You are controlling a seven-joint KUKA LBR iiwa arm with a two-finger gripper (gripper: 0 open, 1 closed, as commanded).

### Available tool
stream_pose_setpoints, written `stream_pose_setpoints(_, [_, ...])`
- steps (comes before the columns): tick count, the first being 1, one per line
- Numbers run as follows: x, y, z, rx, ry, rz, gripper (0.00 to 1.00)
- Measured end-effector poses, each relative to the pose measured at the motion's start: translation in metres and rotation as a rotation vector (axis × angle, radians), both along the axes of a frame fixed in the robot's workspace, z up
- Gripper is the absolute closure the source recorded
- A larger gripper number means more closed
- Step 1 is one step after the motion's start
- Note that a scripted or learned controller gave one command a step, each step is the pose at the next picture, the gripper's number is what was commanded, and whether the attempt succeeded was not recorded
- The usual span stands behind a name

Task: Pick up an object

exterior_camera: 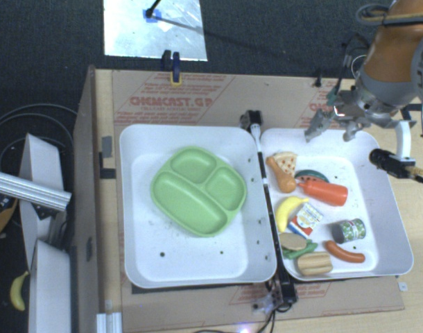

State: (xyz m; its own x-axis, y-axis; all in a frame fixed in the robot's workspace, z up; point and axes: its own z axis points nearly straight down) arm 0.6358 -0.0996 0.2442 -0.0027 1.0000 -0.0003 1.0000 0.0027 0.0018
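Objects for picking all lie in the right bin [388, 207]; none is lifted. Left to right across the bench [197, 96]: the left bin [139, 255] carries a green divided plate [198, 191], tilted slightly, three compartments. A black divider strip [265, 186] runs between the two bins, which sit edge to edge.

Right bin contents, from its left side: pizza slice [286, 161] at upper left, touching an orange carrot-like piece [281, 177] below it. Banana [289, 210] mid-left, with a small printed packet [308, 218] just beside it. Round brown cookie-like piece [292, 241] below the banana; hot dog bun [314, 263] at the front edge. Red-orange bottle-shaped piece [324, 190] lies across a dark teal disc [311, 175] in the centre. Small tin can [349, 230] on its side, right of the packet; sausage [346, 252] just below it.

Hand [333, 126] hangs above the right bin's far edge, fingers spread apart, nothing between them, well apart from every object.
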Motion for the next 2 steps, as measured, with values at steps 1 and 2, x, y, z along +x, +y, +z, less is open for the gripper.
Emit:
stream_pose_setpoints(1, [-0.053, -0.043, -0.167, 0.001, 0.009, -0.007, 0.0])
stream_pose_setpoints(2, [-0.048, -0.041, -0.149, 0.0, -0.002, -0.001, 1.0])
